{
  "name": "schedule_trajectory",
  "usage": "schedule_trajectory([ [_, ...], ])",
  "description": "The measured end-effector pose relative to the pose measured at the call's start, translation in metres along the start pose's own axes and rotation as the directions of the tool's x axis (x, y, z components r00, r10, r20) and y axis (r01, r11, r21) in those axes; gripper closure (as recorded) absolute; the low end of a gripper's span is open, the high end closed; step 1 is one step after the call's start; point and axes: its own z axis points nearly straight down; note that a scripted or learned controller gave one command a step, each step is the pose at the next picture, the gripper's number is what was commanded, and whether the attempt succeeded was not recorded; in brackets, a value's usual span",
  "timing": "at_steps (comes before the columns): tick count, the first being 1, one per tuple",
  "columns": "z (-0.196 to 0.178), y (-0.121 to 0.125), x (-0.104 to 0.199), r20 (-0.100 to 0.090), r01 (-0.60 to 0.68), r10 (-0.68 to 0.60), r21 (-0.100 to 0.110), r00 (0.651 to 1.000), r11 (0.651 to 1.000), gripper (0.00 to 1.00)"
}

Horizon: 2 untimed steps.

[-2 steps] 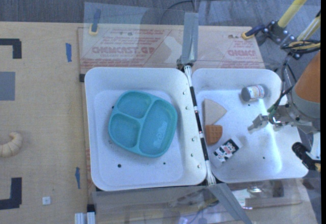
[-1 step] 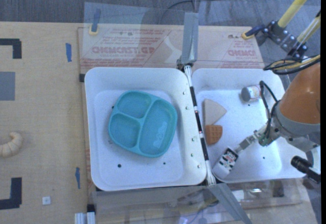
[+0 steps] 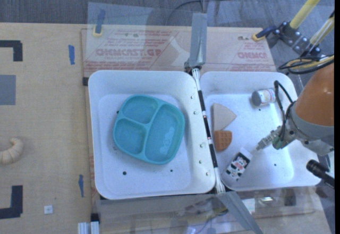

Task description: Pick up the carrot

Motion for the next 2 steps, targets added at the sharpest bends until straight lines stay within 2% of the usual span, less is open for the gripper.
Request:
schedule_trajectory([
  [1,-0.092,-0.044,-0.044,-0.015,0.145,-0.145,0.01,0.989,0.989,1.0],
  [2,-0.094,-0.038,-0.032,-0.017,0.199,-0.198,0.01,0.98,0.98,1.0],
])
